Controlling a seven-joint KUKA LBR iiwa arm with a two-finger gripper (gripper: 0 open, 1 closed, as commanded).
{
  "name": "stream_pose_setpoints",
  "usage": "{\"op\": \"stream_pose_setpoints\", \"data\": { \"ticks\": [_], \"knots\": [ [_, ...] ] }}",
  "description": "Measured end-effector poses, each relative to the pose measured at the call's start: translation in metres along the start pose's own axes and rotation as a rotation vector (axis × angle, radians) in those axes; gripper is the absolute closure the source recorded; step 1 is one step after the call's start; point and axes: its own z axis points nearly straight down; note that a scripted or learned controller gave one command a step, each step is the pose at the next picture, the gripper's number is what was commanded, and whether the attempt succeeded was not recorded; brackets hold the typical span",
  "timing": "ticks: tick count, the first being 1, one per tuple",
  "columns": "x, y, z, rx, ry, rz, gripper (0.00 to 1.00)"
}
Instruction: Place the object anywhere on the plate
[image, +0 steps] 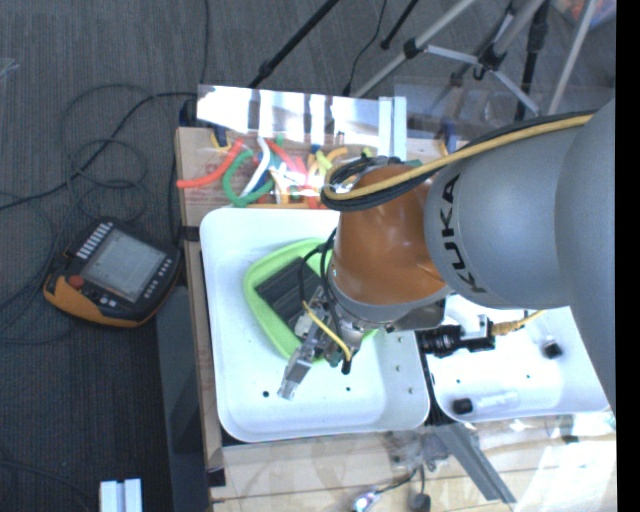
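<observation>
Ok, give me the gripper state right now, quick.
Gripper: low over the left bin, just off the green plate; open or shut cannot be told.

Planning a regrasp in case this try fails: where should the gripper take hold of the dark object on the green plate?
Judging from this view, grip the dark object across its narrow width, descending from above. It lies flat and tilted on the green plate, its left part exposed; the gripper hangs lower, over the bin floor.

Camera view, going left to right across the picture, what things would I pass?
Teach pendant on the floor → green plate in the left bin → gripper → orange band on the arm → right bin.
</observation>
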Motion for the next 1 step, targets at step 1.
{"op": "stream_pose_setpoints", "data": {
  "ticks": [1],
  "knots": [
    [-0.1109, -0.0295, -0.0935, 0.0, -0.007, 0.058, 0.0]
  ]
}}
